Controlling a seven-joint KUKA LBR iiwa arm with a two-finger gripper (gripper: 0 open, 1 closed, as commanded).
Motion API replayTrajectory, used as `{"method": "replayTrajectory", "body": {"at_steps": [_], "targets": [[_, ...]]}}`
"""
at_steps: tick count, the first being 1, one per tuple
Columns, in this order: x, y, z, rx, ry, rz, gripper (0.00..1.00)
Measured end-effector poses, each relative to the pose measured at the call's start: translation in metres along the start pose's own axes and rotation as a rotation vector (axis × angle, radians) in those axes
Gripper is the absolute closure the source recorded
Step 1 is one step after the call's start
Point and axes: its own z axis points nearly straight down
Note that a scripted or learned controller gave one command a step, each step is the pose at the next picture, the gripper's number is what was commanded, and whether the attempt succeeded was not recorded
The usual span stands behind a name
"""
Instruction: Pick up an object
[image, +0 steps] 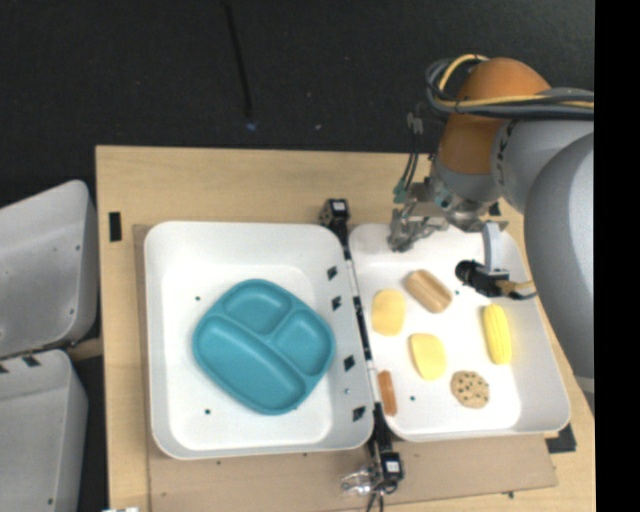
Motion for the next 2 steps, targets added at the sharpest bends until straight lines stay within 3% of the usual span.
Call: {"method": "replayTrajectory", "body": {"at_steps": [1,2], "targets": [[-0.003,0.002,-0.066,-0.002,-0.001,-0.001,1.00],[-0.004,0.003,-0.095,0.001,0.000,-0.003,1.00]]}}
